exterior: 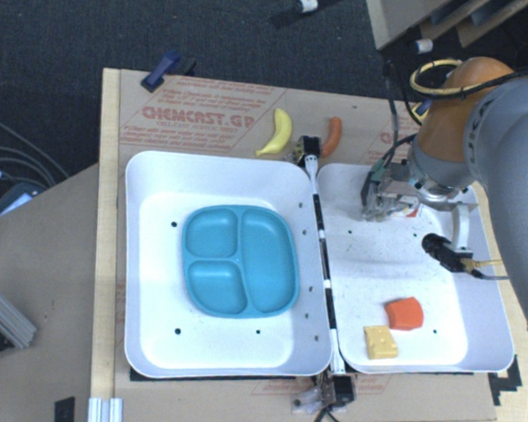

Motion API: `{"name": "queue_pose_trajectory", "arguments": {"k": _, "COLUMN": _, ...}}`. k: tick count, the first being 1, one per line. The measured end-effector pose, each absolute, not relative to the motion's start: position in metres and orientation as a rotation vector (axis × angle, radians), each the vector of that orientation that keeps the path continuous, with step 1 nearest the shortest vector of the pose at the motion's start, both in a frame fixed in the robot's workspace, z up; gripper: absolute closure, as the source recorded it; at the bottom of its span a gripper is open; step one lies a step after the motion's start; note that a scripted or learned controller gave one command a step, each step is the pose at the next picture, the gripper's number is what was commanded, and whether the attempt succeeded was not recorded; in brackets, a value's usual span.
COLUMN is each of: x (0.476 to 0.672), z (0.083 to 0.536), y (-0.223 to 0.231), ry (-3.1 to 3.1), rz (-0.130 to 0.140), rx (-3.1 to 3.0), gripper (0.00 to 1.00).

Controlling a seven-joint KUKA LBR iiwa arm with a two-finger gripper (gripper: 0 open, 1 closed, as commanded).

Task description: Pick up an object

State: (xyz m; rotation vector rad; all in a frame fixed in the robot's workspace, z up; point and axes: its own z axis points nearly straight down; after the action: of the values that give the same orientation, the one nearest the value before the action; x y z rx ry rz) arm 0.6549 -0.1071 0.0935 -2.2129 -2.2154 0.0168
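Gripper hangs low in the right bin (finger spread unreadable), holding nothing visible.

The grey arm is reaching in from the right, its orange band sitting above the wrist. The gripper is pointing downward at the upper left of the arm. Finger state is not discernible.

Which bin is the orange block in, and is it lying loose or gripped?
In the right bin, loose. The orange block rests on the bin floor beside the yellow block, well apart from the gripper near the bin's far end.
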Motion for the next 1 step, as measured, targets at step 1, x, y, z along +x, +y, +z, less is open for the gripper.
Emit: {"name": "queue_pose_trajectory", "arguments": {"k": 1, "x": 0.6557, "z": 0.0941, "y": -0.1067, "ry": -2.217, "rz": 0.013, "rx": -2.214, "gripper": 0.00}}
